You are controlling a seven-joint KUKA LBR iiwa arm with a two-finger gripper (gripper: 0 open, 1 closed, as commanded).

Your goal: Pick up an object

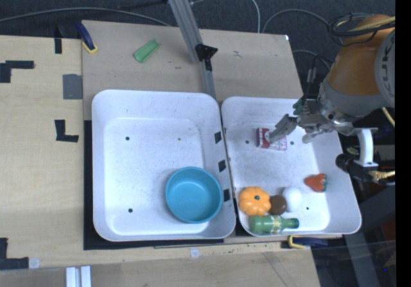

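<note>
My gripper (pixel 297 131) hangs over the upper part of the right bin (pixel 257 109), fingers spread open with nothing between them. A small red and white packet (pixel 270 139) lies just under and left of the left finger (pixel 280 129). Along the right bin's front edge sit an orange pumpkin (pixel 255 201), a brown ball (pixel 278 204), a white ball (pixel 293 198) and a green bottle (pixel 274 223) lying on its side. A red strawberry-like piece (pixel 315 182) rests near the bin's right wall.
A blue bowl (pixel 193 194) sits in the left bin (pixel 128 112) near its front right corner. A grey pole (pixel 183 13) slants down to the bins' back edge. A green block (pixel 146 51) lies on the bench behind the left bin.
</note>
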